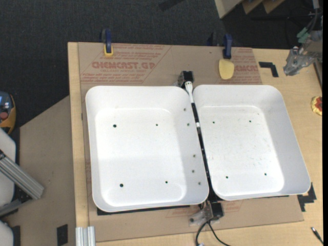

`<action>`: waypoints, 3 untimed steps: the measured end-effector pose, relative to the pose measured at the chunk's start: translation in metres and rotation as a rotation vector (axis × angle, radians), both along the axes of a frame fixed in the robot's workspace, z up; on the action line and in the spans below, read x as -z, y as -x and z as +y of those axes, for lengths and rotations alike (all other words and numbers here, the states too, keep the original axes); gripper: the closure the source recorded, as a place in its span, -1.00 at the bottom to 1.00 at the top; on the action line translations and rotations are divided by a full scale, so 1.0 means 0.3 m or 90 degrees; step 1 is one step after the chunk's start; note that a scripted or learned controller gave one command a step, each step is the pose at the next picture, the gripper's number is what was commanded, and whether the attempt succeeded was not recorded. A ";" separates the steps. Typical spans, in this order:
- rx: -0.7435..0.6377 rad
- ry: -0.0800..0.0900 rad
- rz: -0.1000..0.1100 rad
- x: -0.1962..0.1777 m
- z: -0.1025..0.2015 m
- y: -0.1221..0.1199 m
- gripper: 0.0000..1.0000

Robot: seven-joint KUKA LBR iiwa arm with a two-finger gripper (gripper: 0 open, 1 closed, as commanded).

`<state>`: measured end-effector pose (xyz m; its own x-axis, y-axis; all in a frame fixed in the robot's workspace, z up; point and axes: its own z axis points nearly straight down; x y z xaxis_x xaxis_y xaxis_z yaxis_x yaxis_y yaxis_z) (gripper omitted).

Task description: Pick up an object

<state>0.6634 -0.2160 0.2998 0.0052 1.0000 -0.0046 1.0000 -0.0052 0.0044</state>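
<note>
Two shallow white bins sit side by side on a brown board that covers the surface. The board carries red lettering along its far edge. The left bin and the right bin almost touch. A thin black strip runs along the gap between them, from a small black fitting at the far end to a black plug and cable at the near end. Each bin floor shows bare white plastic with a few small dark dots.

Two blue clamps grip the far edge of the board, one beyond the left bin and one beyond the right bin. A pale yellow piece lies on the board just below the second clamp, close to the right bin's far rim but outside it. At the right edge of the view, a small red and yellow item sits outside the right bin. Which thing is meant to be picked up cannot be told.

A grey metal shape stands near the far right corner, too blurred to identify. How wide the claw stands, and whether it has hold of anything, cannot be told.

A silver metal rail lies to the left of the board, over dark carpet.
</note>
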 end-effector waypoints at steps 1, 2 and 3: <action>-0.007 -0.005 0.006 0.136 0.389 0.047 1.00; -0.002 0.000 -0.006 -0.211 0.254 -0.016 1.00; -0.005 -0.004 0.006 0.077 0.403 -0.009 1.00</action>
<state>0.6661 -0.0951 0.2768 -0.0025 1.0000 0.0017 1.0000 0.0025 -0.0058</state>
